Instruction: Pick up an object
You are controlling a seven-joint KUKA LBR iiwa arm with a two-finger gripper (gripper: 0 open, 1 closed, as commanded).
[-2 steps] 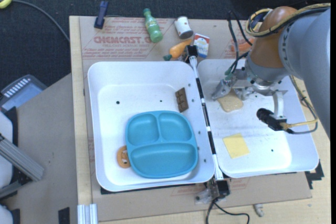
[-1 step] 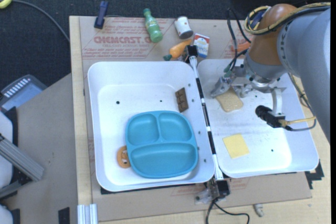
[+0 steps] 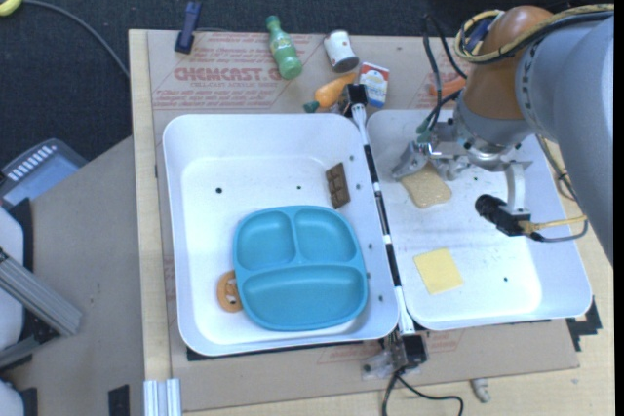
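— Position of the gripper (image 3: pixel 430 161)?

— Low in the right bin (image 3: pixel 546 305), toward its far left corner, at the end of the grey arm (image 3: pixel 570 83) reaching in from the right. Sits just above the far edge of a tan slice (image 3: pixel 428 191).

— Touching the slice?

— Cannot tell. Looks very close at least, with metal parts overlapping the slice's upper edge from this angle.

— Open or closed?

— Cannot tell either. Too small and too cluttered at the tip to make out.

— Anything gripped?

— Nothing seen lifted. Tan slice lying flat on the bin floor, near the left wall.

— Other things in the right bin?

— A yellow square (image 3: pixel 438 270), flat, nearer the front edge, well apart from the gripper and clear of the tan slice.

— And the left bin (image 3: pixel 180 151)?

— Holds a blue divided plate (image 3: pixel 297 268) toward the front right. Beside the plate's left front edge, a small orange-brown round piece (image 3: pixel 228 292), partly tucked under the rim. Farther back, close to the right wall, a dark brown bar (image 3: pixel 337 185), apart from the plate.

— Behind the bins?

— A loose row on the counter (image 3: pixel 224 73): a blue item (image 3: pixel 187 26) at the far left, then a green bottle (image 3: pixel 283 47) on its side, a white can (image 3: pixel 339 49), an orange piece (image 3: pixel 331 94) and a small red and white carton (image 3: pixel 373 84) just beyond the gap between the two bins.
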